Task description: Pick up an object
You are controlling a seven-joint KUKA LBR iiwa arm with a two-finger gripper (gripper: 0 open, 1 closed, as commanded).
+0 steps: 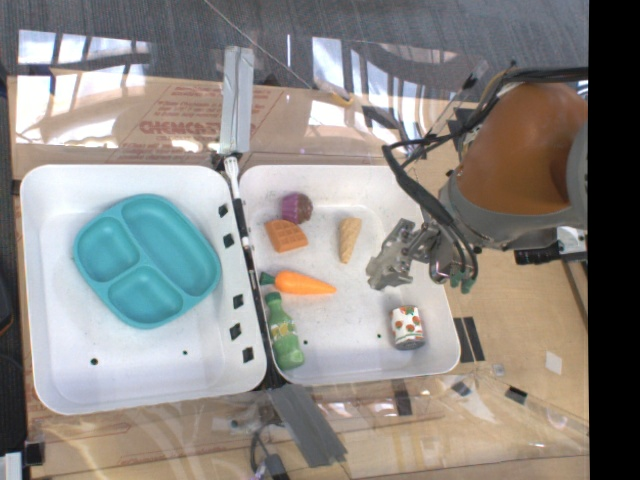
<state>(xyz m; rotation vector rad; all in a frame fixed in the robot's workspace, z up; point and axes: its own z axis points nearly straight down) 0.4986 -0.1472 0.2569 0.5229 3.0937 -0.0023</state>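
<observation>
The task names no particular object, so the choice falls among those lying in the right bin (440, 353): a small printed can (406, 327) near the front right corner, a carrot (303, 285) at the middle, a green bottle (283, 332) against the left wall, a cone (348, 238), a waffle piece (286, 236) and a purple onion-like ball (295, 208) further back. The gripper (392, 263) hangs over the right part of this bin, just behind the can and to the right of the cone. Nothing shows between its fingers, but I cannot tell whether they are spread or closed.

The step in hand looks like the approach, with no object lifted yet. The can seems the nearest candidate. The next move probably calls for centring over it, descending with the fingers straddling it, then closing. The left bin (40, 268) holds a teal divided plate (147, 260).
</observation>
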